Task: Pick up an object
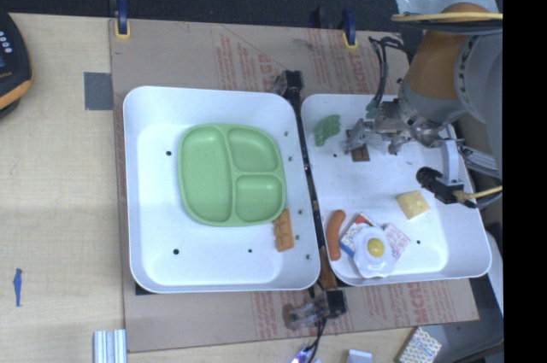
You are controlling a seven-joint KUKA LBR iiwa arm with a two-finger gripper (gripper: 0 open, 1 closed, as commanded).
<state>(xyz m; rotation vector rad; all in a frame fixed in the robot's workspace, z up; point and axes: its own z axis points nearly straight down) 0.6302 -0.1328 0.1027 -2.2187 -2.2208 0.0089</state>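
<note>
The bench is viewed from above at a slant by one fixed camera; both shallow white plastic bins [145,182] are framed, the grey arm [461,75] entering at three o'clock.

End effector [369,139] low over right bin [461,263], near green toy [326,130]; 3-section green plate [232,174] in left bin [154,259].

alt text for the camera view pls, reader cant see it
A grey robot arm reaches from the right, its hand low over the right white bin, near a green toy, sausage and fried egg. The left bin holds a green divided plate.
</note>
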